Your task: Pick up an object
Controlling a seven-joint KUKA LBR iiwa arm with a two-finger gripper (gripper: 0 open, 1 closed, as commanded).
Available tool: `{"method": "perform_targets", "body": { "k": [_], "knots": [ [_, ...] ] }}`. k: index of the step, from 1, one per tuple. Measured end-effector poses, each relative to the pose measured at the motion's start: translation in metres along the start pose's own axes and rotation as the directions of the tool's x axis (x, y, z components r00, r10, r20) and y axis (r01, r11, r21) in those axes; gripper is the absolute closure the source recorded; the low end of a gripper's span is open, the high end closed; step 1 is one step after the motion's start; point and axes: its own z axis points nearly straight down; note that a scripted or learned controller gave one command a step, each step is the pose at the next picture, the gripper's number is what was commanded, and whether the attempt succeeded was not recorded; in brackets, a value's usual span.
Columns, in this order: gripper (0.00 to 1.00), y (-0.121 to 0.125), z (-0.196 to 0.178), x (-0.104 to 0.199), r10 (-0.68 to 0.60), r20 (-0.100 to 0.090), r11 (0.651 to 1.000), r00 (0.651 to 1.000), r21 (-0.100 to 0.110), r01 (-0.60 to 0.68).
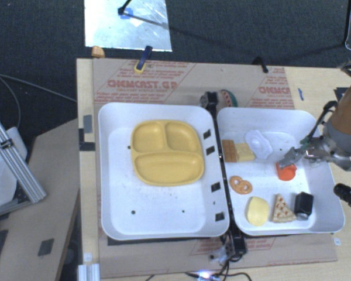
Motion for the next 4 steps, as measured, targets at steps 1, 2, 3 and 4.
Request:
{"method": "perform_targets", "body": {
  "k": [1, 2, 3, 4],
  "knots": [
    [0.00, -0.011, 0.038, 0.016, -0.002, -0.005, 1.000, 1.000, 0.007, 0.002],
    [1.00, -0.010, 0.026, 0.015, -0.003, -0.004, 1.000, 1.000, 0.003, 0.003],
    [1.00, 0.069, 0.034, 0.108, 0.000, -0.004, 1.000, 1.000, 0.003, 0.000],
    [1.00, 0.072, -0.071, 0.199, -0.014, -0.008, 1.000, 1.000, -0.007, 0.014]
  ]
}}
